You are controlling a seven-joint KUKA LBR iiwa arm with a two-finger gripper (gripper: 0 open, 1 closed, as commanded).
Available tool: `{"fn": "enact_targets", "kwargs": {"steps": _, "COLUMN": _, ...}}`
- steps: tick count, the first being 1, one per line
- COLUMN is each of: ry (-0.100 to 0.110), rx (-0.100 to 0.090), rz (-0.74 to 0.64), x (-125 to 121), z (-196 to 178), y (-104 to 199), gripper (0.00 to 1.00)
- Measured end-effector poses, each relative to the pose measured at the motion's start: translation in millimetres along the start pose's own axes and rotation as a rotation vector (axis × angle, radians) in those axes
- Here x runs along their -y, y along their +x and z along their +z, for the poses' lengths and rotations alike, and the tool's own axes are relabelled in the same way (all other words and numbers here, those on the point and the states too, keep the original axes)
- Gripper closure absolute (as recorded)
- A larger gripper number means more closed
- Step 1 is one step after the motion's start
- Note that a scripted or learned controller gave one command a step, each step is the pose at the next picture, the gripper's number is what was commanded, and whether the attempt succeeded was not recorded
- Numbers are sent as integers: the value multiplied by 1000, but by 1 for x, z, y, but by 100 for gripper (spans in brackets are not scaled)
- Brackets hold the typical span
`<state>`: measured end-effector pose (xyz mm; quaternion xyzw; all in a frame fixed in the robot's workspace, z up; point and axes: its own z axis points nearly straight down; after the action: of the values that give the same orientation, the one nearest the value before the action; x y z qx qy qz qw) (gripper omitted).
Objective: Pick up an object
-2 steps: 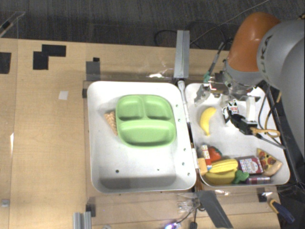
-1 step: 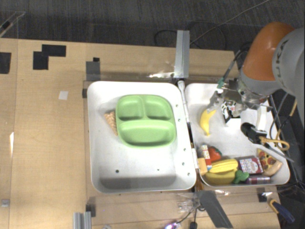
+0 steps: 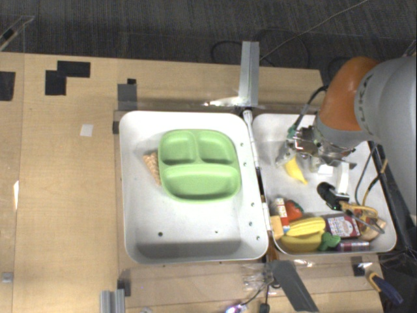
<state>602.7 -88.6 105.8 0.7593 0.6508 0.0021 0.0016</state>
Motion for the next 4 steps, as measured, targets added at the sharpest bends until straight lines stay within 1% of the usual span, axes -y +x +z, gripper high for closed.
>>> {"fn": "enact_targets", "kwargs": {"steps": 1, "ry": -4, "rx": -3, "rz": -2, "x": -2, "z": -11, "y": 2, "gripper": 100}}
{"fn": "enact_targets", "kwargs": {"steps": 2, "ry": -1, "rx": 0, "rz": 156, "x": -43, "z": -124, "y": 55, "gripper": 100}}
{"fn": "enact_targets", "kwargs": {"steps": 3, "ry": 3, "rx": 0, "rz": 105, "x": 20, "z": 4, "y": -12, "gripper": 100}}
{"fn": "enact_targets", "kwargs": {"steps": 4, "ry": -9, "rx": 0, "rz": 39, "x": -41, "z": 16, "y": -2, "gripper": 100}}
